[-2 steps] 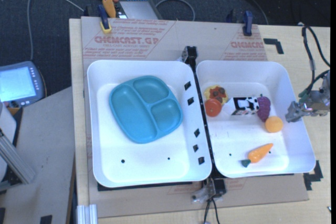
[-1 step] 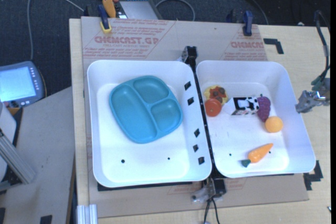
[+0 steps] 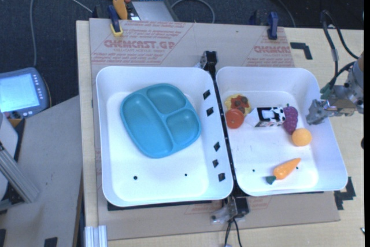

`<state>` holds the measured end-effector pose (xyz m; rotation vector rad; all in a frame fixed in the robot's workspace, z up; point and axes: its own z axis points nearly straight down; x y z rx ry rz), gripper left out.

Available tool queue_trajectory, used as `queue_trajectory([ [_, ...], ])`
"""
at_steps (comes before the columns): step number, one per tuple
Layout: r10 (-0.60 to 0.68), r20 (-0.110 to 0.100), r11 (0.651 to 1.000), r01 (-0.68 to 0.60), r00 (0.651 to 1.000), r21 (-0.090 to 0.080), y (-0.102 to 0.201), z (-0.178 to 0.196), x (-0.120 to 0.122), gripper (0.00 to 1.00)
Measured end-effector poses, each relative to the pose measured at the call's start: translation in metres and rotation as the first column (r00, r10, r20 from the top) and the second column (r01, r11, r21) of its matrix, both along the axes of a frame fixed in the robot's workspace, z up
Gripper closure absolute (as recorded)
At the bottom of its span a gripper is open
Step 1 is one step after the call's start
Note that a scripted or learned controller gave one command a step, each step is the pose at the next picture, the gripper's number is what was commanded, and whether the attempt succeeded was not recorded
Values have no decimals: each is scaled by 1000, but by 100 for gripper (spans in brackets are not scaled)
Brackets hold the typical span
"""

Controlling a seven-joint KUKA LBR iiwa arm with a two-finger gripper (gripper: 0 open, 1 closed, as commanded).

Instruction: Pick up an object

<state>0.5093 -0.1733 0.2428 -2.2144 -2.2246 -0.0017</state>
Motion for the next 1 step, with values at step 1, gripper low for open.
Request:
queue_trajectory([
  [1, 3, 3, 1000, -3, 1000, 0, 56, 6, 11, 100],
])
